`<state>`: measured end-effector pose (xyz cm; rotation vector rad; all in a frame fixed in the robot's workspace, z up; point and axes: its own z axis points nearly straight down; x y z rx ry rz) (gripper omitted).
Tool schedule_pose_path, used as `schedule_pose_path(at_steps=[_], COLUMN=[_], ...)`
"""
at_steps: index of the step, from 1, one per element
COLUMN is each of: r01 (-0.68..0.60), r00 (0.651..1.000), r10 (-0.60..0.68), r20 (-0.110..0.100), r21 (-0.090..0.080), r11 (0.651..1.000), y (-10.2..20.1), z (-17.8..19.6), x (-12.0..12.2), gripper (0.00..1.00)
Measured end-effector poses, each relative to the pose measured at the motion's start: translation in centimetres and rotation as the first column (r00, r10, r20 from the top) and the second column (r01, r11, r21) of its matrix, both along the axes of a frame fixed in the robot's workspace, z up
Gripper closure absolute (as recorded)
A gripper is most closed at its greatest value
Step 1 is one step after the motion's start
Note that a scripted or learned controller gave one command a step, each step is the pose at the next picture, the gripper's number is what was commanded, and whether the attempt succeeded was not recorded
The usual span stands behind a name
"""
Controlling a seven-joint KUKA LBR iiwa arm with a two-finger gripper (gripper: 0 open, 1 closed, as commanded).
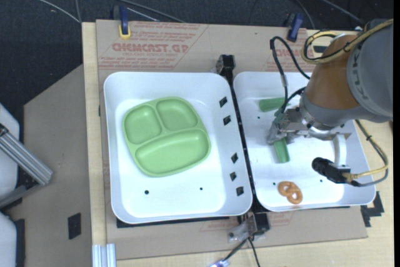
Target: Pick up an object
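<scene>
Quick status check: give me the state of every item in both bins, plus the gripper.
green divided plate: lying flat, right way up, in the left bin.
pretzel: lying flat near the front of the right bin, untouched.
green block: lying in the right bin, directly under the gripper.
second green piece: lying toward the back, partly hidden by the arm.
gripper: down over the green block; grip unclear.

green block (pixel 280 151) partly behind claw (pixel 278 134)

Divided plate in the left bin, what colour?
Light green divided plate, in the camera view.
</scene>
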<state>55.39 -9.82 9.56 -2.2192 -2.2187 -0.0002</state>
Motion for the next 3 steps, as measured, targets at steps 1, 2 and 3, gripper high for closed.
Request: schedule_pose_path(at_steps=[1, 2, 3], r01=[0.0, -0.002, -0.001], r00=[1.0, 1.0, 1.0], r10=[0.0, 0.002, 0.001], r20=[0.005, 0.01, 0.005], r21=[-0.003, -0.004, -0.002], r11=[1.0, 1.0, 1.0], y=[-0.2, -0.4, -0.4], z=[5.2, 11.4, 12.6], x=[-1.0, -0.2, -0.1], gripper=[1.0, 1.0, 1.0])
